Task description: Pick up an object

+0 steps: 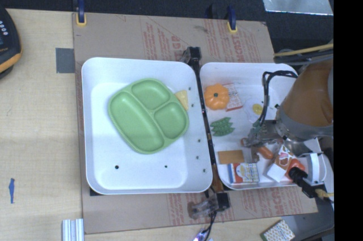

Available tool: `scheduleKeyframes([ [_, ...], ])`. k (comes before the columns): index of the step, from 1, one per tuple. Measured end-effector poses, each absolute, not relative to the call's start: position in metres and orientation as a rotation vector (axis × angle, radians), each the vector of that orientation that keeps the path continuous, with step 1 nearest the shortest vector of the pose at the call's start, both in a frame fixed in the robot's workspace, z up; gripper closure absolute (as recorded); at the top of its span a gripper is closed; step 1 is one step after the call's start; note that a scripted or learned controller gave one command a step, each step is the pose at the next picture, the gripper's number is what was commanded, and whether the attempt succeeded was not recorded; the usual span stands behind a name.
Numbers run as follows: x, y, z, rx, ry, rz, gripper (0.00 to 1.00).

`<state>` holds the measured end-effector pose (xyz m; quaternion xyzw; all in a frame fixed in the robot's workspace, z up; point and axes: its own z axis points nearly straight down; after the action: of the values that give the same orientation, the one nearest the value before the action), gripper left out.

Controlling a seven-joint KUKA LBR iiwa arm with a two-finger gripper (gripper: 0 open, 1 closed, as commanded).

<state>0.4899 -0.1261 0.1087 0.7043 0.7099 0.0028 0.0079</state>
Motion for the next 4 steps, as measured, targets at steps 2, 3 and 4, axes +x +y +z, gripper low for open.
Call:
scheduleKeyframes([
  [2,0.489,-0.127,0.118,2.199,2.223,0.004,1.0],
  [3,0.489,-0.127,0.117,2.2,2.222,0.004,0.0],
  [4,0.489,-0.128,0.127,2.196,2.223,0.002,1.0],
])
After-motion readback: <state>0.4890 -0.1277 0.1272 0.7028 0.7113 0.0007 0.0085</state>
